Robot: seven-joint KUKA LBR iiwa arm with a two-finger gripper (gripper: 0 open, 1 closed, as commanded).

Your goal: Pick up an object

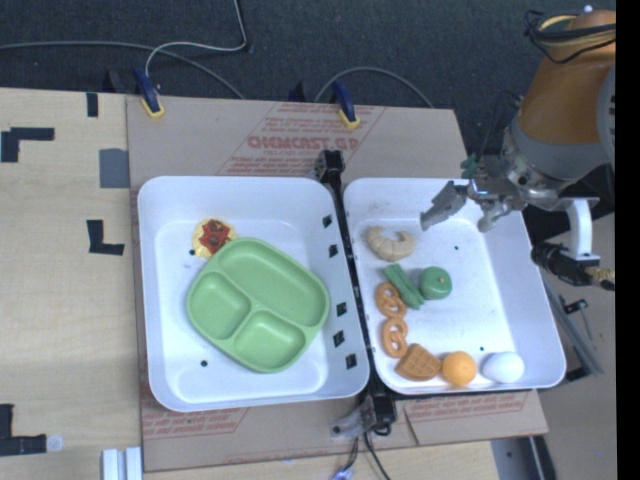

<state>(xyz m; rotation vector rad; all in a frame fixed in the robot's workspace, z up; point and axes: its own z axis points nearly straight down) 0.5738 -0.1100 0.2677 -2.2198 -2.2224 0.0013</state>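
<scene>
Grey gripper [464,212] is hovering spread at the frame's upper right; crowded toys are risking a glancing miss on the croissant [389,242].

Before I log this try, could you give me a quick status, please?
Tool open, above right bin's far end. Nothing held. Croissant nearest, unobstructed.

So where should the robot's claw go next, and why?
Probably down and a little left, toward the beige croissant-shaped toy. The open two-finger gripper hangs over the right white bin holding nothing, and that toy looks nearest.
</scene>
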